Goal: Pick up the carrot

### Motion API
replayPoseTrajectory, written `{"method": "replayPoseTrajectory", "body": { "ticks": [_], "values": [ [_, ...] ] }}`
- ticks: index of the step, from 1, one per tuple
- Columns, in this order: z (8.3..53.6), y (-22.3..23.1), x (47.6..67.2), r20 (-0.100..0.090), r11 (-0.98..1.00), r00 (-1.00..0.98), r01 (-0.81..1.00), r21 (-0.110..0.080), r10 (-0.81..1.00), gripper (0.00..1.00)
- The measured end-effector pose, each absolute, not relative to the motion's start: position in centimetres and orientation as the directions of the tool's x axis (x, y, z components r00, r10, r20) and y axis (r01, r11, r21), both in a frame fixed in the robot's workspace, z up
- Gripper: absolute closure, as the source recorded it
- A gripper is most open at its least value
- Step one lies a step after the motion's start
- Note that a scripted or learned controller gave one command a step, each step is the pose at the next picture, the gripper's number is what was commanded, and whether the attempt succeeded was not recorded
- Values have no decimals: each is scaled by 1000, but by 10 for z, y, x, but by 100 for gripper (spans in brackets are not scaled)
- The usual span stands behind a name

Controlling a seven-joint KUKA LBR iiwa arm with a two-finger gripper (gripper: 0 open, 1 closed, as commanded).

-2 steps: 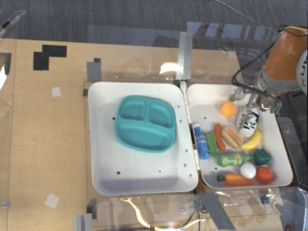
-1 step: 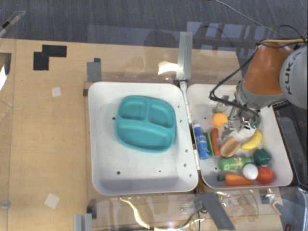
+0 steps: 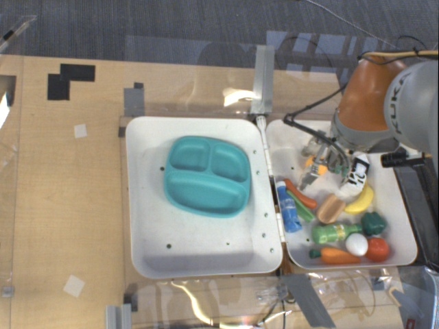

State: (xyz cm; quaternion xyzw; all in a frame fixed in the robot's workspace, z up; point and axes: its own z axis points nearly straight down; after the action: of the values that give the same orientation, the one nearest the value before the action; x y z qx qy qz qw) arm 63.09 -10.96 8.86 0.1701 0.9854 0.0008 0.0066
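The carrot (image 3: 337,256), orange with a green stub at its left end, lies along the front wall of the right bin (image 3: 285,137). It rests beside a white egg (image 3: 357,244) and a green bottle (image 3: 329,234). My gripper (image 3: 322,170) hangs over the back middle of that bin, well behind the carrot and apart from it. Its fingers (image 3: 308,175) are spread, and nothing sits between them.
The right bin also holds a blue tube (image 3: 288,210), an orange-red pepper (image 3: 300,191) over a green one, a bread roll (image 3: 330,209), a banana (image 3: 362,201), a dark green pepper (image 3: 374,223) and a red tomato (image 3: 378,249). A teal divided plate (image 3: 206,175) lies in the left bin (image 3: 147,252).
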Motion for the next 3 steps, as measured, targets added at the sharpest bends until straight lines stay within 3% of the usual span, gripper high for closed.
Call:
{"method": "replayPoseTrajectory", "body": {
  "ticks": [1,2,3],
  "values": [
    [103,-108,634,-23,945,-944,328,6,328,100],
    [116,-106,637,-33,947,-946,322,8,322,100],
    [90,-116,601,-17,991,-990,-137,-3,-137,100]
  ]
}}
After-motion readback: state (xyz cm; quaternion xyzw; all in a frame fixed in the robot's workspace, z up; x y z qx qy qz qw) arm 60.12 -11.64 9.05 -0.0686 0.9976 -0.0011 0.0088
